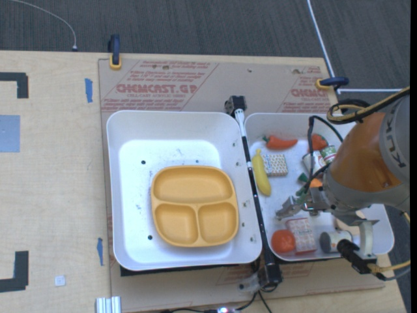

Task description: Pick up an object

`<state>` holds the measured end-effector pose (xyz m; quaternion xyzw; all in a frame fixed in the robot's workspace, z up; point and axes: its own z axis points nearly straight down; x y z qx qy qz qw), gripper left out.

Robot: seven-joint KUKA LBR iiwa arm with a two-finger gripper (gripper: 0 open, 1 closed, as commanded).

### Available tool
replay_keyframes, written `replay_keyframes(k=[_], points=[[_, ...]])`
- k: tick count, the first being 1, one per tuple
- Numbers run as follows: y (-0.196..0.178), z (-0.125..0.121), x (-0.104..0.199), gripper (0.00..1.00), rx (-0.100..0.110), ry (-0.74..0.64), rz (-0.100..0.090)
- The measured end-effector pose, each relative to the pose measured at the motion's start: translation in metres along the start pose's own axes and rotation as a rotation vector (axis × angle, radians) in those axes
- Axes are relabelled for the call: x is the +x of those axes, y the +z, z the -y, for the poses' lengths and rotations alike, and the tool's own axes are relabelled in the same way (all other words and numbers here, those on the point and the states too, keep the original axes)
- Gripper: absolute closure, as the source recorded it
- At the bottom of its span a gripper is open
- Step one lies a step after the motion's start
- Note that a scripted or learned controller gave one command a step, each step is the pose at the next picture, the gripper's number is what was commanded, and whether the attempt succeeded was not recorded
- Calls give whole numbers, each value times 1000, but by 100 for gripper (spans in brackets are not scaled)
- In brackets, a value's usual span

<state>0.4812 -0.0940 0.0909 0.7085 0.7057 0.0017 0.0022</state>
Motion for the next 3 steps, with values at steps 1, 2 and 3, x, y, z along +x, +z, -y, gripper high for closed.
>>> replay_keyframes(k=[1,2,3], points=[[-11,-2,-5,100,-15,4,15],[-94,0,107,100,4,-6,-2],[-94,1,35,100,5,-3,0]])
